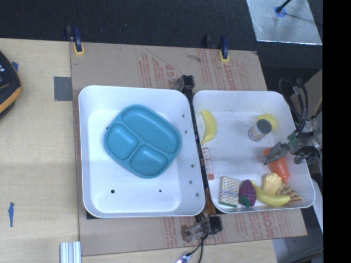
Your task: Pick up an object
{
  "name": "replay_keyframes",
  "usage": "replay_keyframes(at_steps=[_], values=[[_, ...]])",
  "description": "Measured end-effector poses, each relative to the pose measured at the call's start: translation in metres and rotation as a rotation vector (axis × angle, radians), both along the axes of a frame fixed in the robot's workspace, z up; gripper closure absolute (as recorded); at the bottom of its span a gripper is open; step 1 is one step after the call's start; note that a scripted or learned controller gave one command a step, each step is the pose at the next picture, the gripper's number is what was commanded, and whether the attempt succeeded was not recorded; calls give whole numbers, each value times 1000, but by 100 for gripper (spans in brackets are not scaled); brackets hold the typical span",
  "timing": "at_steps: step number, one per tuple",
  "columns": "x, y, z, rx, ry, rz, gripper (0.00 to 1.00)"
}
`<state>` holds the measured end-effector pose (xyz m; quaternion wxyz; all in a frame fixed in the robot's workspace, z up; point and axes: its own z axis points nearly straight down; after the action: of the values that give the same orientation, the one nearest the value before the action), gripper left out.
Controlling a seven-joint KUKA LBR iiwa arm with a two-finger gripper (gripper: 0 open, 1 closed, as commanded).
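While the gripper (pixel 281 149) hangs over the right bin (pixel 236 100) near its right wall, its jaws spread narrowly just above the orange carrot (pixel 279 169), gripping nothing, the blue divided plate (pixel 142 140) sits alone in the left bin (pixel 98 201).

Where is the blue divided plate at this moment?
In the camera view, the blue divided plate lies in the left white bin, near its middle, well apart from the banana in the right bin.
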<state>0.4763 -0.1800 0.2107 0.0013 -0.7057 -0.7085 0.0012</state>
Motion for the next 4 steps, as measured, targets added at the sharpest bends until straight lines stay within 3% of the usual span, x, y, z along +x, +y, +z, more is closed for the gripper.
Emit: replay_keyframes(at_steps=[1,2,3,4], values=[[15,-8,-104,6,-4,6,0],[72,-29,-20,-1,-3,0,0],[61,-26,-106,-3,-4,0,0],[33,42,-119,0,1,3,0]])
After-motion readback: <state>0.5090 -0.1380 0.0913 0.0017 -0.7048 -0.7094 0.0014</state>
